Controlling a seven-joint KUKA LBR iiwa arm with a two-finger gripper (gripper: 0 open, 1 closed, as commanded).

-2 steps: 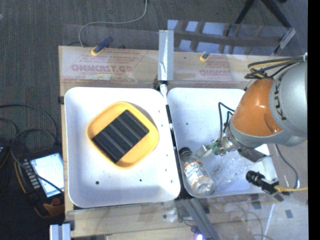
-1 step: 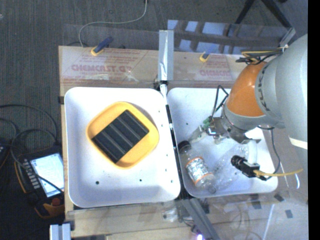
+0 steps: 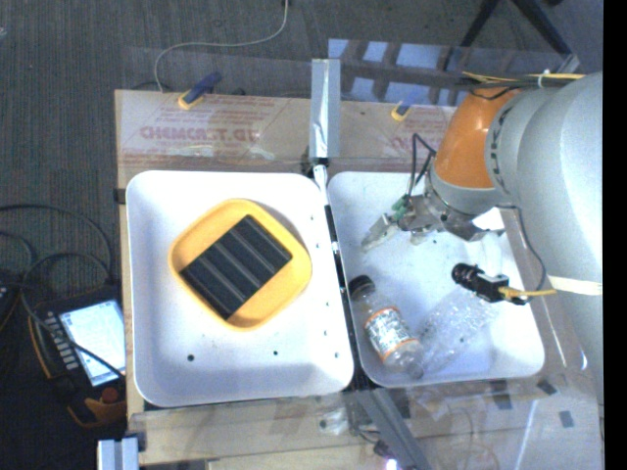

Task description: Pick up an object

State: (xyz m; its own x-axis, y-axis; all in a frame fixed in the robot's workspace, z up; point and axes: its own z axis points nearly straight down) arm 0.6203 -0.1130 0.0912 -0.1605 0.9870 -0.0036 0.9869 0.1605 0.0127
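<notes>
The gripper [image 3: 392,225] hangs above the right bin [image 3: 509,360], its state unclear; the bottle's [image 3: 387,328] label is unreadable.

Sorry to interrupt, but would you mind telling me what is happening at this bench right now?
A KUKA arm reaches in over the right bin, its end effector hanging above the bin's upper part. A clear plastic bottle with a black cap lies below it on the bin floor, untouched. The left bin holds a yellow dish with a black ridged insert. Nothing looks picked up yet.

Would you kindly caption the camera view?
Gripper over right bin above a clear bottle; yellow tray in left bin.
</notes>
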